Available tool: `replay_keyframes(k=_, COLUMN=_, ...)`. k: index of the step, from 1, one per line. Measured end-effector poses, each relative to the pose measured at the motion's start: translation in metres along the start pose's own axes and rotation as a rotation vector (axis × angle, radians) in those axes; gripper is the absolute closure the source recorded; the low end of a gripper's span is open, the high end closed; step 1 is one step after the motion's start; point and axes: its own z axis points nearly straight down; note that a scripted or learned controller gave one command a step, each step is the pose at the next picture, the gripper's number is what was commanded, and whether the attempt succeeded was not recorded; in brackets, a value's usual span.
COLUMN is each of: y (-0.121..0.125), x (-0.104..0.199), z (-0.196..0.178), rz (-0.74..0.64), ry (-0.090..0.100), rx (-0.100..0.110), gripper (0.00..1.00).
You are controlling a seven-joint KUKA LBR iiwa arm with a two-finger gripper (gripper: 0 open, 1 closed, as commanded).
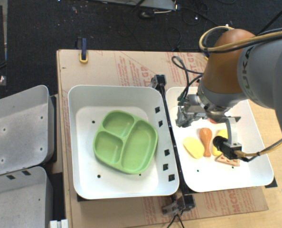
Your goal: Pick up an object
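The hand [198,115] is being held low over the back part of the right bin [255,175], under the grey arm [255,75] with its orange band. Whether it is apart or together cannot be told, since it is being seen from above and partly covered by the wrist. Nothing is being seen clamped in it.

Just in front of the hand, a small group of toy food is lying on the bin floor: a yellow piece [193,147], an orange drumstick-shaped piece [206,139] touching it, a second yellow piece [219,145] partly hidden behind a black fitting on the hand's side, and a pizza-slice piece [228,160] at the near edge of the group. These are being taken as the things on offer for the pick.

Further out, a green divided plate [126,141] is resting in the middle of the left bin [79,103], well apart from the hand. Both bins are being carried by the table [117,65].

The approach step is being judged as the one in hand, with no grasp made yet. For the next move, the hand would need to be shifted forward over one piece, lowered and then brought shut on it; the crowding of the pieces is being judged a risk.
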Motion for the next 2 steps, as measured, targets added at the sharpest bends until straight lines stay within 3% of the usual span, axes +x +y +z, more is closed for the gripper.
replay_keyframes(k=2, y=0.037, x=0.109, z=-0.008, rz=0.000, ry=0.000, rx=-0.001, gripper=1.00)
